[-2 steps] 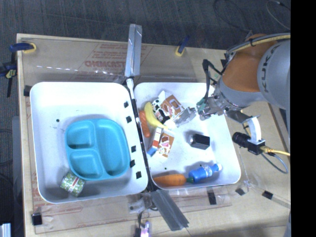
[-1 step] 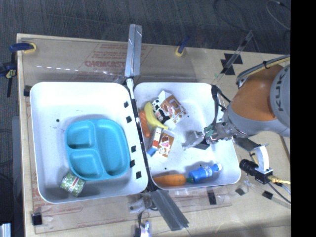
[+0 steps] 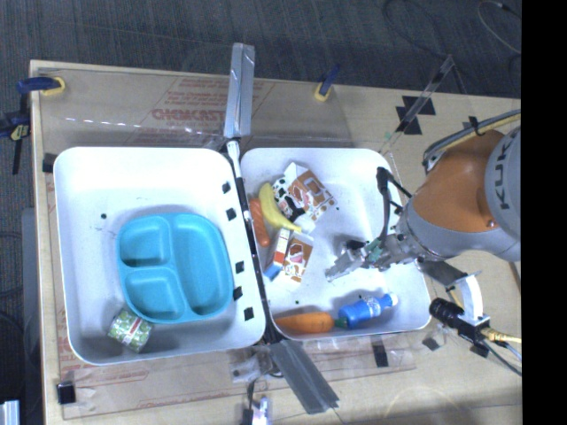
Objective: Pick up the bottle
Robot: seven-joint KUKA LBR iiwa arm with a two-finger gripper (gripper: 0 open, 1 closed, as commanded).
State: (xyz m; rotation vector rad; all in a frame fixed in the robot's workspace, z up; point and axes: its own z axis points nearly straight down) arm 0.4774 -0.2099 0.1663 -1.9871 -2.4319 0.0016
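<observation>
A small blue bottle (image 3: pixel 363 310) with a white cap lies on its side near the front wall of the right bin (image 3: pixel 354 162). Its cap end points right. My gripper (image 3: pixel 341 264) hangs over the middle of that bin, a little above and to the left of the bottle and apart from it. Nothing shows in its grasp. The grey arm with its orange band (image 3: pixel 452 197) comes in from the right over the bin's right wall.
An orange carrot (image 3: pixel 304 322) lies just left of the bottle. A banana (image 3: pixel 277 209), a second carrot (image 3: pixel 259 224) and small printed cartons (image 3: pixel 306 193) crowd the right bin's left side. The left bin (image 3: pixel 80 193) bears a blue divided plate (image 3: pixel 173 266) and a green-patterned packet (image 3: pixel 130 329).
</observation>
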